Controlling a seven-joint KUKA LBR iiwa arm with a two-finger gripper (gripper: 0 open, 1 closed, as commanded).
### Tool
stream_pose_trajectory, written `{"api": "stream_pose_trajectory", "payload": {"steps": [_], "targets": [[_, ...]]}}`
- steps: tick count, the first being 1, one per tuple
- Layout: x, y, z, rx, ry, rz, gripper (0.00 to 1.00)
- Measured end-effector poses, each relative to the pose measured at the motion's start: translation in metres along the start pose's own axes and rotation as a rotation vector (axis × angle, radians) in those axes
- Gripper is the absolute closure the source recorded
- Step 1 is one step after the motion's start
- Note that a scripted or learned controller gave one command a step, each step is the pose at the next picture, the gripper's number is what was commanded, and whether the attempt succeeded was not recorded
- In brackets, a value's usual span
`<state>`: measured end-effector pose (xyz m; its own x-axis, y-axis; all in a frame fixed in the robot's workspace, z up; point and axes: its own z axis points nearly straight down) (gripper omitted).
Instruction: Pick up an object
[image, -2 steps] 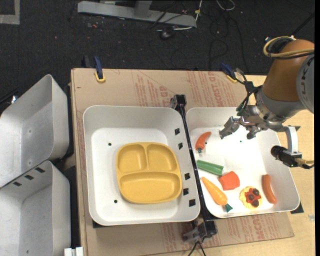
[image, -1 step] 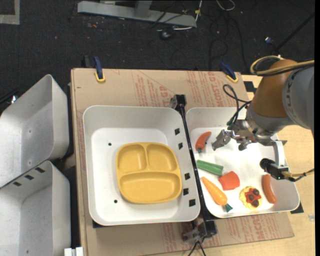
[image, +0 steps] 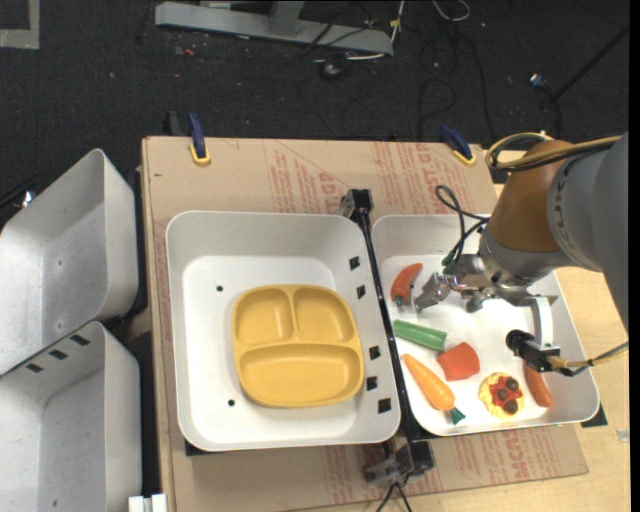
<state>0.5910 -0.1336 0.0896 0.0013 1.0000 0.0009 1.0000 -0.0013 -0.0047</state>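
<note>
Hand low in right bin, beside red pepper at its 9 o'clock; grip state cannot be told. Green piece lies just below.

Both bins are plain white, the left bin and the right bin. In the left one sits a mustard-yellow divided plate. The right one is the colourful side: a red-orange pepper at the far end, a green stick, a red block, an orange carrot with a green tip, a yellow disc dotted red and black, and a reddish sausage. The desk is tan board with faded red print. The arm is grey with an orange band.
</note>
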Motion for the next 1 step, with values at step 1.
{"api": "stream_pose_trajectory", "payload": {"steps": [1], "targets": [[-0.0001, 0.0014, -0.0128, -0.006, -0.001, 0.000, 1.00]]}}
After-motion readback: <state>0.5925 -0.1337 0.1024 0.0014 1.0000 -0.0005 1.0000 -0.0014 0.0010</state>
